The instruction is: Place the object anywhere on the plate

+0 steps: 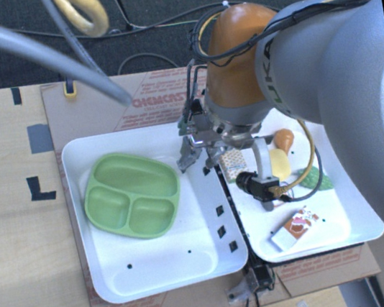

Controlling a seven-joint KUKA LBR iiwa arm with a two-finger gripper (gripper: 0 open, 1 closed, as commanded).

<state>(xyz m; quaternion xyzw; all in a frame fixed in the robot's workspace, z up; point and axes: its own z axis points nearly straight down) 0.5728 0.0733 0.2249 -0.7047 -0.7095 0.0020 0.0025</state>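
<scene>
Nearest, in the right white bin: small flat red-and-white packet. Beyond: pale yellow block, orange rounded piece, green leafy scrap. Left: glossy green three-compartment plastic plate. Above the bins' seam: gripper, finger state unclear.

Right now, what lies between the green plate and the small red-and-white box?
In the camera view, between the green plate and the red-and-white box: bare left bin floor, then the bins' touching rims.
</scene>
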